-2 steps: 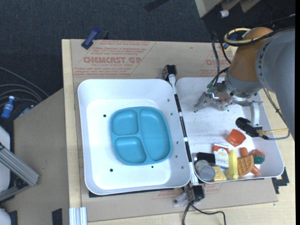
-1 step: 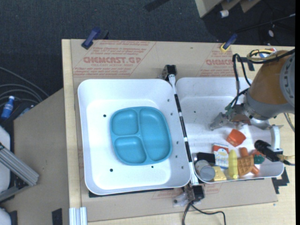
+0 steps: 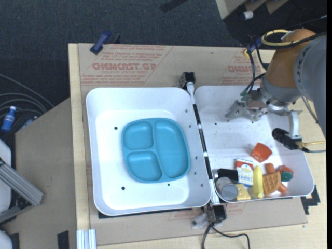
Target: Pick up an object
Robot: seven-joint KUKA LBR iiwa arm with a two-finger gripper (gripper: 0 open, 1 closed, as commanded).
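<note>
While nothing is yet lifted, the pickable things lie heaped in the near corner of the right bin (image 3: 218, 95): a grey can (image 3: 227, 189), a yellow piece (image 3: 257, 182), a waffle (image 3: 271, 182), a carton (image 3: 245, 173) and an orange block (image 3: 261, 152), most of them touching or overlapping. That crowding is the main risk, I judge: a descent into the heap could land on two things at once, wedge against the bin wall, or nudge a piece aside and close on nothing. The waffle and yellow piece lie so close that a pinch on one may drag the other; the orange block, a little apart, looks the cleaner choice. To the left, the other bin (image 3: 98, 102) holds a blue divided plate (image 3: 155, 149), flat and wide, a poor grasp for two fingers. Farther back, the tool (image 3: 247, 108) hangs over bare floor at the far part of the right bin, well apart from the heap, its fingers spread with nothing between them. Coming down where it is would close on air. Beyond it, the arm (image 3: 298, 61) enters from the right over the desk (image 3: 129, 66).
</note>
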